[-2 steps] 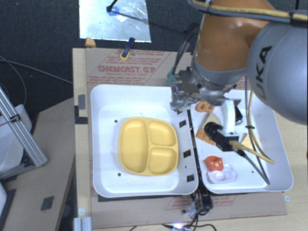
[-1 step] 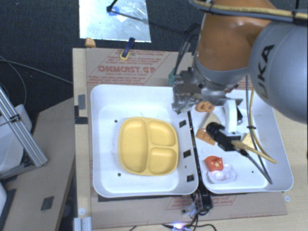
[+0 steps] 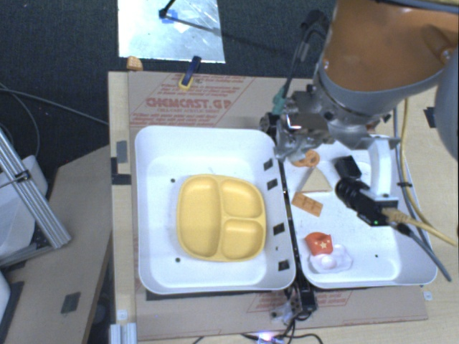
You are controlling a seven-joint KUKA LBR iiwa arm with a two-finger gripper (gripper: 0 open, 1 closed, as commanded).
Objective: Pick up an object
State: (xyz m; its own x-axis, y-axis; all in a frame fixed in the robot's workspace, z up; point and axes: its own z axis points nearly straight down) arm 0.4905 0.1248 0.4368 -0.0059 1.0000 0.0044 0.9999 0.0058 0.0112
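A cardboard sheet point(image 3: 215, 102) printed with red lettering covers the bench, and on it sit two shallow white bins side by side, the left bin point(image 3: 154, 213) and the right bin point(image 3: 401, 264), meeting along a seam with black clips. Beyond the cardboard lies dark carpet, with a shiny metal plate point(image 3: 172, 20) flat on it at the top of the view and a small blue and yellow clip point(image 3: 190, 72) just below that plate; an aluminium frame point(image 3: 29, 199) stands at the left edge. The left bin holds a yellow divided plate point(image 3: 221, 217) (three compartments, lying flat and roughly centred). The arm, with its broad orange band point(image 3: 380, 34), comes in from the upper right, and the gripper point(image 3: 290, 138) hangs over the far left corner of the right bin, beside the seam; whether it is parted or closed cannot be told. Just right of the gripper lies a small orange pretzel-like piece point(image 3: 308, 159). Nearer the camera, a tan wedge point(image 3: 315, 183) and an orange cracker point(image 3: 307, 205) lie apart from the gripper, the cracker's long axis running slantwise from upper left to lower right. Closest of all, a red and white toy point(image 3: 324, 251) rests near the bin's front wall, well apart from the gripper.
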